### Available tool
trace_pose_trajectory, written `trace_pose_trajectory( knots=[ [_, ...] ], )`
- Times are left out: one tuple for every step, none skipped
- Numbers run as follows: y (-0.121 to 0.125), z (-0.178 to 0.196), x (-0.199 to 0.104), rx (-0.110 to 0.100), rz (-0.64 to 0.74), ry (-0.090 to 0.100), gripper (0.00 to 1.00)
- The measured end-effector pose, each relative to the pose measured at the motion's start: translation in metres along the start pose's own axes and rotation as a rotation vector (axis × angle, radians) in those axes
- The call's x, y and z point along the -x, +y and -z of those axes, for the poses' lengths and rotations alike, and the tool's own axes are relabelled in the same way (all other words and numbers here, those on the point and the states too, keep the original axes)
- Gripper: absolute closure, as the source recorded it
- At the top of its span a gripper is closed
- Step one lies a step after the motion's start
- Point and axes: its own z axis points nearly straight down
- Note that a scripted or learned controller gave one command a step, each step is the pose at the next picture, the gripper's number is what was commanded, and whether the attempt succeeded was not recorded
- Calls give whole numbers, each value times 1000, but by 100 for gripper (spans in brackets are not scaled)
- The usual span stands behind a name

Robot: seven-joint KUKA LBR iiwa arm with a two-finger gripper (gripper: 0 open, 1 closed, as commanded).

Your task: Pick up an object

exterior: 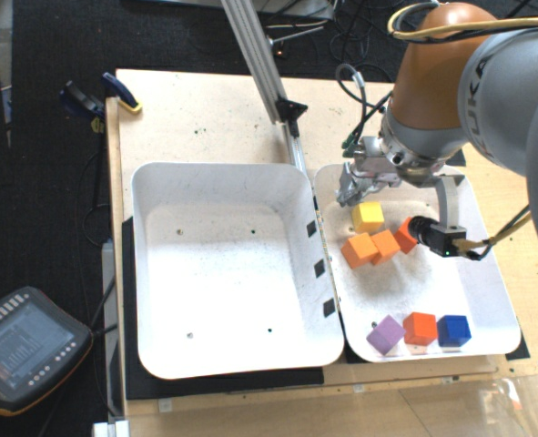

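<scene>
1. Camera view looks down on two shallow white plastic bins side by side on a pale wooden bench [214,107]; the left bin [159,198] has bare floor, and the right bin [487,289] carries all the blocks.
2. Grey arm with its orange band [441,53] reaches in from the right, and the two-finger gripper [355,189] hangs over the far end of the right bin, near the wall shared with the left bin.
3. Whether the jaws are apart or together cannot be told; nothing is seen between them.
4. Small yellow cube [370,215] lies just below the gripper tip, its edges turned slightly against the bin walls; being a cube, it has no clear long axis.
5. Two orange cubes crowd it: one [363,248] just in front, touching a second [384,242] beside it, and a red-orange block [405,235] sits partly behind a black fitting on the arm.
6. Open floor lies between that cluster and a row at the near rim: a purple cube [386,334], a red-orange cube [421,328] and a blue cube [453,330].
7. Slanted metal rail [255,48] crosses the bench behind the bins.
</scene>
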Motion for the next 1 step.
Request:
trace_pose_trajectory(
  knots=[
    [19,-11,-46,-1,-2,-2,100]
  ],
)
